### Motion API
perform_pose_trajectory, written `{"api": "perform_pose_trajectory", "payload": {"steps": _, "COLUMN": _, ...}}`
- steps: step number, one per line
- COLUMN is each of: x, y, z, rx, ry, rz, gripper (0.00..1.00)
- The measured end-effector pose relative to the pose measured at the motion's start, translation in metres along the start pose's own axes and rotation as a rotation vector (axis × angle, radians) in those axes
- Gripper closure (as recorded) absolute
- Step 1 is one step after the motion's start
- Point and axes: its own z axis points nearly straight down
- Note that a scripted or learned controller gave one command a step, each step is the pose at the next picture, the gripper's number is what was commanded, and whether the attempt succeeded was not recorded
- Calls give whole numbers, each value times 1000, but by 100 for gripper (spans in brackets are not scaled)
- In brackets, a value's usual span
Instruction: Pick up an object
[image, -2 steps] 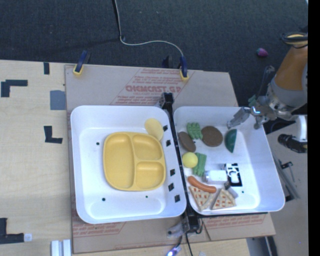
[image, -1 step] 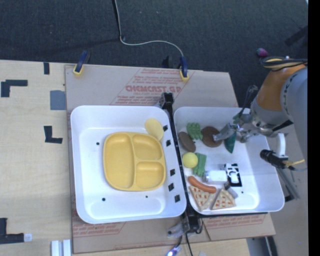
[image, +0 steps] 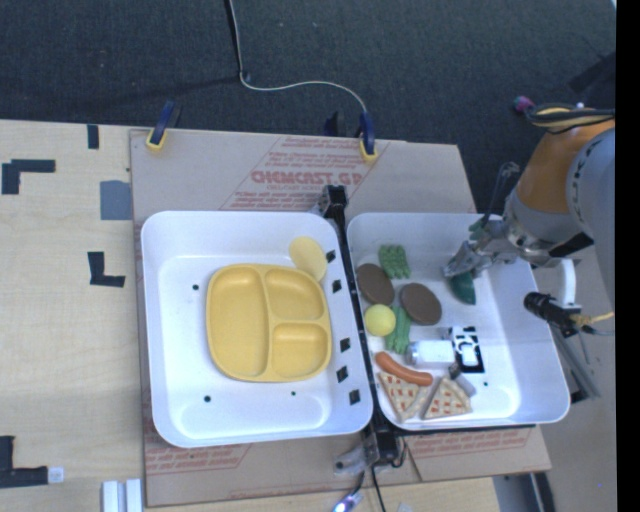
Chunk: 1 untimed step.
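Dark green toy piece (image: 463, 289) lying in the right bin (image: 520, 395), near that bin's far right part, directly under and touching the tip of the gripper (image: 466, 262). Cannot tell whether gripper open or shut, nor whether clamped on the green piece. Gripper pointing down and toward the left, metallic, reaching from the grey arm (image: 585, 200) with its orange band, which enters from the right and bends down over the right bin's far edge.

Left of the green piece, in the same bin: brown oval patty (image: 420, 303), then a second brown patty (image: 375, 284) closer to the divider between the bins. Light green ridged vegetable toy (image: 394, 261) just beyond the second patty. Yellow ball-shaped fruit (image: 379, 320) just nearer than the patties, touching a green leafy strip (image: 401, 332). Nearer still from the green piece: white block (image: 432, 351) beside a black-and-white tagged piece (image: 467, 350), a toy hot dog sausage (image: 404, 368), and two toast-like triangular slices (image: 428, 398) by the near wall.

Left bin (image: 165, 400) well apart from the green piece, holding a yellow divided plate (image: 268, 322) with three compartments, plus a pale yellow rounded piece (image: 309, 256) just beyond the plate's far right corner. Both bins resting on a cardboard sheet (image: 250, 175) clamped to the bench (image: 60, 350).
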Motion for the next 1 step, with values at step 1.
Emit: {"api": "perform_pose_trajectory", "payload": {"steps": 1, "x": 114, "y": 17, "z": 12, "rx": 11, "ry": 1, "rz": -7, "gripper": 100}}
